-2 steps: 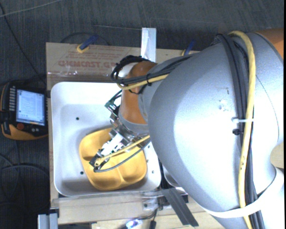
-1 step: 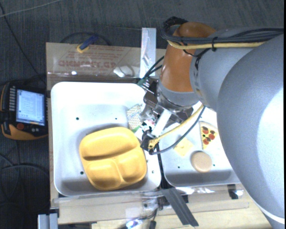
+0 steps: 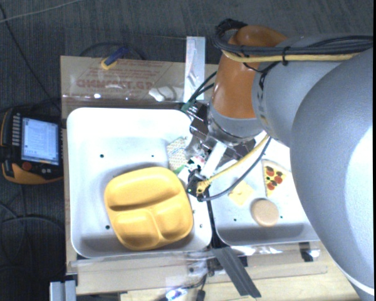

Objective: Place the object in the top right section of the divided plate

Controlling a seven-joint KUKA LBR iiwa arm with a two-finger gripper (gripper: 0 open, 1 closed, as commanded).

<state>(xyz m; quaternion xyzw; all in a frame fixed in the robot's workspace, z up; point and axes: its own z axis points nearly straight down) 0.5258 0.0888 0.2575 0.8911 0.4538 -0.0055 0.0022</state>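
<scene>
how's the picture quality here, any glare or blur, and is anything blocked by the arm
Camera view: even, soft light; mild glare on the left bin's white floor and on the yellow plate. The arm looms large and slightly soft at right, covering much of the right bin. The gripper area is cluttered with cables, so its detail is hard to read.

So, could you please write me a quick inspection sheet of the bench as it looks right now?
Surface: two white bins side by side, left bin and right bin, on a bench.
Job's things: yellow divided plate lies in the left bin, all its sections bare; a small patterned object sits beside its upper right edge, under the claw.
Clutter: right bin holds a round tan piece, a pale yellow piece and a piece with red dots.
Grippers: claw hangs over the seam between the bins; finger state unclear.
Cables: yellow and black cables loop off the wrist.
Surroundings: handheld pendant on dark carpet, left of the bench.
</scene>
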